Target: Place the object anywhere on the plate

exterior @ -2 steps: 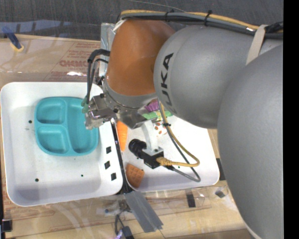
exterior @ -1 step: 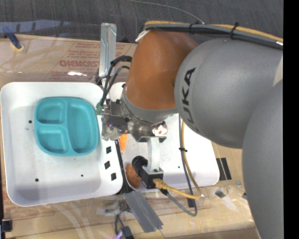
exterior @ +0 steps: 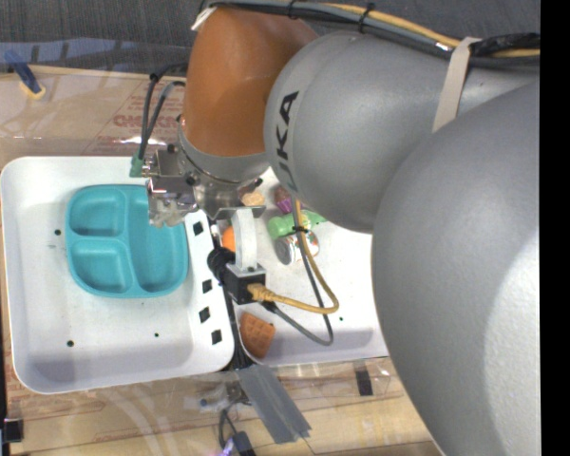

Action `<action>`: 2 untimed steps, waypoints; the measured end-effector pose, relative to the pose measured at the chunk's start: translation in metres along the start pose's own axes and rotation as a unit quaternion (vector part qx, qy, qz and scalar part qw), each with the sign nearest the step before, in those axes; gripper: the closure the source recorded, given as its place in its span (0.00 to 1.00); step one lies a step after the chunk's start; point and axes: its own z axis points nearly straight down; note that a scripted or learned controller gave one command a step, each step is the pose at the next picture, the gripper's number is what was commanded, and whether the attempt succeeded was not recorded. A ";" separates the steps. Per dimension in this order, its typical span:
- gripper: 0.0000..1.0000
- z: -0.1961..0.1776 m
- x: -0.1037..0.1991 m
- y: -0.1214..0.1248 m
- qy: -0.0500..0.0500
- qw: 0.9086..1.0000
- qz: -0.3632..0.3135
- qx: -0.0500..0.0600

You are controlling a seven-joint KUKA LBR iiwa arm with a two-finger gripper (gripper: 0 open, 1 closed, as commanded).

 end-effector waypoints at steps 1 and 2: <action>1.00 -0.019 -0.005 -0.031 0.000 0.992 0.126 0.001; 1.00 0.005 -0.103 -0.048 0.000 0.941 0.339 0.002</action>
